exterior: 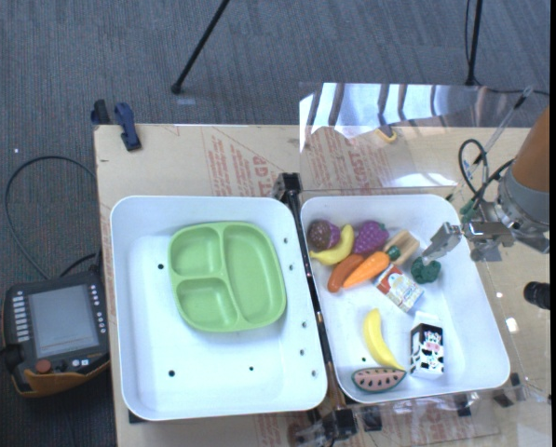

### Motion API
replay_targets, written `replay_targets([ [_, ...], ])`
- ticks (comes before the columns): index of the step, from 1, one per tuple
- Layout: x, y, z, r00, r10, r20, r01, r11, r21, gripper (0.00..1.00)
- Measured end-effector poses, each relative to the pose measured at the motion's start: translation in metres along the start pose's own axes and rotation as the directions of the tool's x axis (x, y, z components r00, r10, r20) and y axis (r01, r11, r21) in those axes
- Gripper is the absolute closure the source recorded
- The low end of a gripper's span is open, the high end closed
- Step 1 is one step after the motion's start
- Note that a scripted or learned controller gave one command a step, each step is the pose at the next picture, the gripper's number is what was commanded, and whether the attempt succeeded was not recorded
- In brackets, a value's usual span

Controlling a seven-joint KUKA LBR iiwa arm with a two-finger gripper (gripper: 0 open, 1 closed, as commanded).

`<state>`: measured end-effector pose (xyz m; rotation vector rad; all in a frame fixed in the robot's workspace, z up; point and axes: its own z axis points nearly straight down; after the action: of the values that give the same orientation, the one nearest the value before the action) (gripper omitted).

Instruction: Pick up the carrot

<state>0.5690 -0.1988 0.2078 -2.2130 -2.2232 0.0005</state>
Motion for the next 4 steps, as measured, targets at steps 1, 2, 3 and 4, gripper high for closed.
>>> replay_targets([
  [1,0.038,0.028,0.089,0.97,0.243,0.002,-0.243,0.97,-0.007,0.0],
  [2,0.069,0.044,0.122,0.94,0.341,0.0,-0.341,0.94,0.0,0.0],
  [3,0.07,0.045,0.111,0.942,0.336,-0.001,-0.336,0.942,0.001,1.0],
  [4,0.1,0.062,0.003,0.698,0.716,-0.002,-0.716,0.698,-0.004,1.0],
])
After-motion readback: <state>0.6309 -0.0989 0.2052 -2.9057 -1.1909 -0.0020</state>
